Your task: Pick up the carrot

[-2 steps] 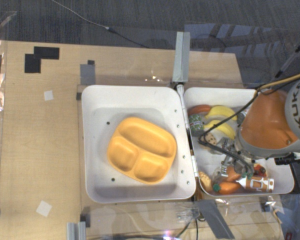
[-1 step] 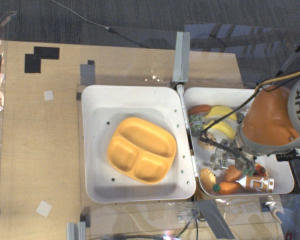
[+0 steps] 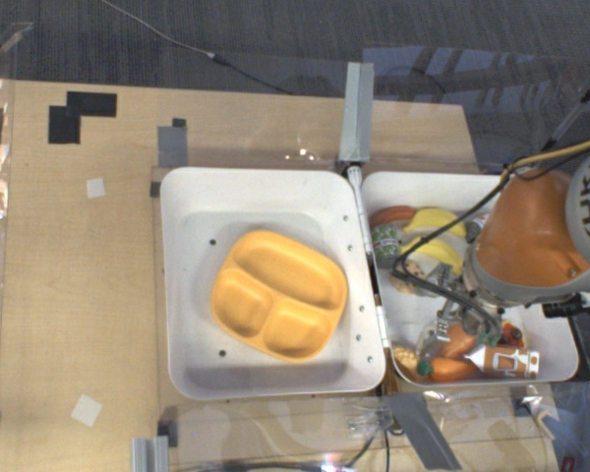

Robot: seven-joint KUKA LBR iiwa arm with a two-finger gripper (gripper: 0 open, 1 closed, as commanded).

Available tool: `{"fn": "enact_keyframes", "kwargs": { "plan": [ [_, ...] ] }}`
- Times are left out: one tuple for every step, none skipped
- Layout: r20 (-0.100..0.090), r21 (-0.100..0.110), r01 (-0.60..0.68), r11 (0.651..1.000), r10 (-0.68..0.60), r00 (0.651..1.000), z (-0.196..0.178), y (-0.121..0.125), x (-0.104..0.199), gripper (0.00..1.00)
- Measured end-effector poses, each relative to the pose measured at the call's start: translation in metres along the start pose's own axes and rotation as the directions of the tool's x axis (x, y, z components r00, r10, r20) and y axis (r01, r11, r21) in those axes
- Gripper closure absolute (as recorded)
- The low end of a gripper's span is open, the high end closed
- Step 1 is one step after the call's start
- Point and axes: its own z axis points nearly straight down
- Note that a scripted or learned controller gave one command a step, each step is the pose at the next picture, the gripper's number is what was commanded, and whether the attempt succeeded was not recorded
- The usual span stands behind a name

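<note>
The carrot [image 3: 452, 369], orange with a green end pointing left, lies along the near wall of the right bin [image 3: 560, 367]. My gripper [image 3: 450, 324] hangs low over the near part of that bin, just above and behind the carrot, under the arm's orange band [image 3: 526, 229]. A second orange-red piece [image 3: 462, 342] sits directly beneath the gripper, between it and the carrot. I cannot tell whether the gripper touches either one.
The right bin also holds a white ketchup bottle [image 3: 506, 364] beside the carrot, a yellow banana [image 3: 435, 222], a red sausage [image 3: 391, 214] and a green-labelled can [image 3: 386, 238]. A yellow divided plate [image 3: 278, 294] lies in the left bin [image 3: 177, 264].
</note>
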Motion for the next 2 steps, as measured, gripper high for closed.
{"fn": "enact_keyframes", "kwargs": {
  "plan": [
    [0.006,0.003,-0.092,0.996,0.091,0.996,0.0092,-0.0001,-0.0001,0.00],
    [0.005,0.002,-0.112,0.994,0.112,0.994,0.0096,-0.0018,-0.0001,0.00]
  ]
}}
